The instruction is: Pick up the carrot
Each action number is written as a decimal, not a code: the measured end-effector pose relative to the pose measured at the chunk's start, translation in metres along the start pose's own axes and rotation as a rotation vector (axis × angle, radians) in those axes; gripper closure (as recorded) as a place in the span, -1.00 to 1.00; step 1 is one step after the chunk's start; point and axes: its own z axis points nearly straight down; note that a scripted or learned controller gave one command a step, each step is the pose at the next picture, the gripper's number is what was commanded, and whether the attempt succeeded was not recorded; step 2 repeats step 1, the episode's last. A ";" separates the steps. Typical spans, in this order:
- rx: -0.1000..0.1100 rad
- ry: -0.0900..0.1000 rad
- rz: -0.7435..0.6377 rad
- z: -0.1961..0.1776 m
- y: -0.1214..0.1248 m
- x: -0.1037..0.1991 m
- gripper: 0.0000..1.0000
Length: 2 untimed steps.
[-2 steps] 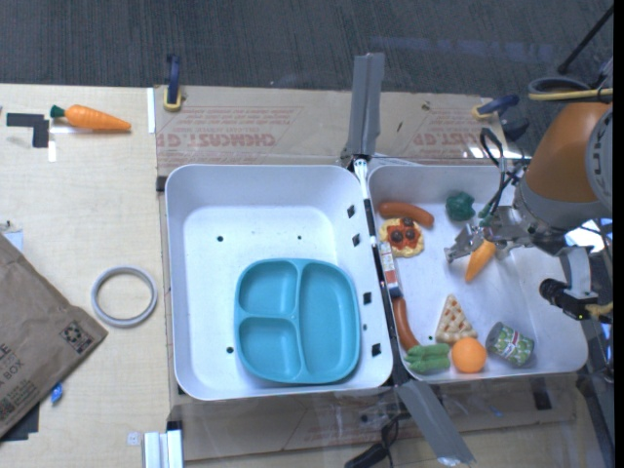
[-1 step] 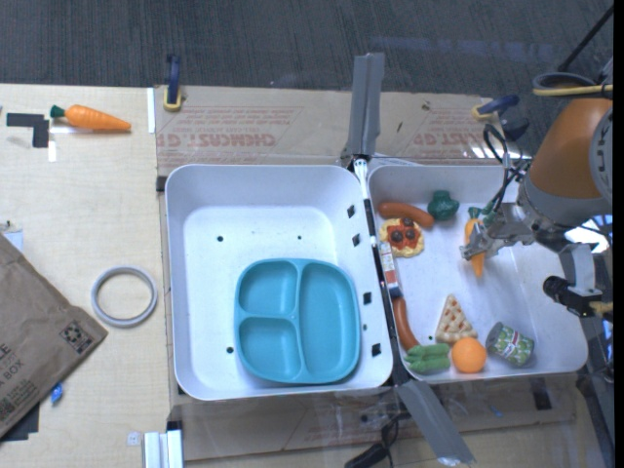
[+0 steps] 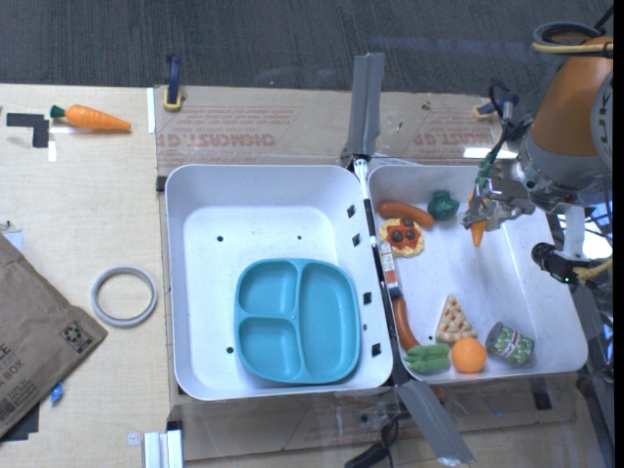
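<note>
At the frame's upper right, the gripper (image 3: 480,214) jaws pinch a small orange tapered carrot (image 3: 478,230) above the right white plastic bin (image 3: 546,291).

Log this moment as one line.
tool: over right bin | carrot: at tool tip, pointing down | grasp: unconfirmed | second carrot: on bench, far left

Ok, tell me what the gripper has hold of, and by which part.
The gripper holds a small orange carrot by its top end; the tip hangs down over the right bin.
</note>
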 end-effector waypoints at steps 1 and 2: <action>0.000 0.000 -0.015 -0.065 0.005 -0.047 1.00; 0.000 0.000 -0.015 -0.065 0.005 -0.047 1.00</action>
